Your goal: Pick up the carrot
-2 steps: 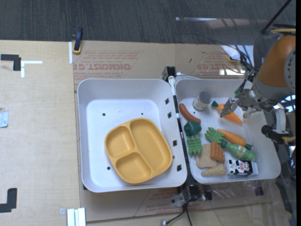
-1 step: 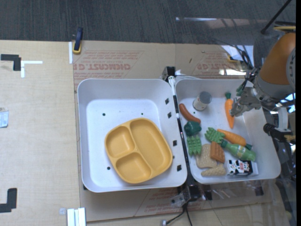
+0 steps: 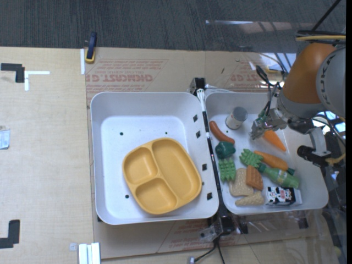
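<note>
Arm: grey with orange band, reaching in from the right, wrist above the right bin (image 3: 316,199).
Claw (image 3: 263,126): lowered into the upper part of the right bin, tips at the stem end of the upper carrot; finger spacing too small and dark to read, so open or closed cannot be told.
Carrot (image 3: 274,139): orange, lying aslant near the claw's tips, thick end toward the claw, point toward the lower right; whether resting on the bin floor or raised off it cannot be told.
Second orange piece (image 3: 270,159): carrot-like, with green leafy top (image 3: 251,158), just below the first, lying across the bin.
Neighbours: grey cup (image 3: 238,116) to the claw's left; sausage (image 3: 221,132) further left; green bottle (image 3: 281,176), bread slices (image 3: 242,185) and a cow-print carton (image 3: 280,195) lower down.
Left bin (image 3: 110,147): holding a yellow divided plate (image 3: 161,175), well apart from the claw.
Progress, judged: approach done, claw at the target; secure grip not confirmed.
Remaining, judged: closing firmly on the carrot, then lifting it clear of the bin without disturbing the second orange piece beside it.
</note>
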{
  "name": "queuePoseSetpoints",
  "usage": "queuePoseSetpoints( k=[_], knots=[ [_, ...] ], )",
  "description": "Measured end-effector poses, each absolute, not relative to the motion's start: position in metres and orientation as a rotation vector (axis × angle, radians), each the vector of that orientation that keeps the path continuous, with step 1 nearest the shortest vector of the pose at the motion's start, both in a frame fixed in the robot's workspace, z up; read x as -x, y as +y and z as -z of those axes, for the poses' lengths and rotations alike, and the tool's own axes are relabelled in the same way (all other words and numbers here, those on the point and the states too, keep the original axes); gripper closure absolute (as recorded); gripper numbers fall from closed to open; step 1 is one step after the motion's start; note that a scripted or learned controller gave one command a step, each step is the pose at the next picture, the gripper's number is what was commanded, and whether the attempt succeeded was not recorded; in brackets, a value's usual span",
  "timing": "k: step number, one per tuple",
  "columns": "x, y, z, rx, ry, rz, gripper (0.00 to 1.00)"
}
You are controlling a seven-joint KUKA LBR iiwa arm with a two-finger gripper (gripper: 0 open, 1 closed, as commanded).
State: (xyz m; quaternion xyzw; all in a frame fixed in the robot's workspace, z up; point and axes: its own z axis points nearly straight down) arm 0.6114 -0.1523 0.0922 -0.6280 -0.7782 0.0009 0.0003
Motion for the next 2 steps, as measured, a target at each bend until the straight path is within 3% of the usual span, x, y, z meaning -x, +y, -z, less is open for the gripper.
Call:
queuePoseSetpoints(
  k=[1, 2],
  knots=[
    [-0.591, -0.038, -0.191, 2.205, -2.239, -0.002, 1.00],
    [-0.616, -0.112, -0.178, 1.600, -2.709, -0.002, 1.00]
  ],
)
